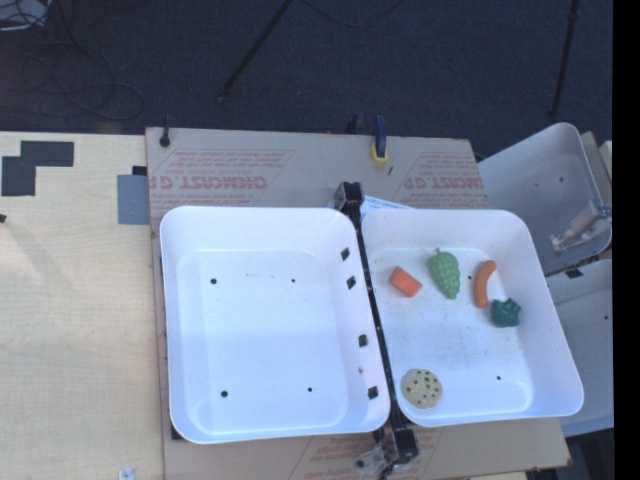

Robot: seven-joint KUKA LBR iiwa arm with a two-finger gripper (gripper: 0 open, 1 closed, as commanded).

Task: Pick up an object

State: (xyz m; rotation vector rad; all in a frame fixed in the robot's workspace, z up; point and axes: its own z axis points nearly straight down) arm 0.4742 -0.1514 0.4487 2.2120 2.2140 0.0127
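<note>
The right white bin holds several small toys. A small orange wedge lies near its left wall. Just right of it sits a bumpy green fruit, then a curved orange sausage-shaped piece. A dark green broccoli-like piece lies just below the sausage's lower end. A round speckled cookie rests alone near the bin's front left corner. All of them lie flat and apart, except the sausage and broccoli, which are almost touching.
The left white bin adjoins the right one, joined by black clips along the shared wall. Both stand on a cardboard sheet with a blue-and-yellow clamp at its back edge. A grey metal plate stands to the right.
</note>
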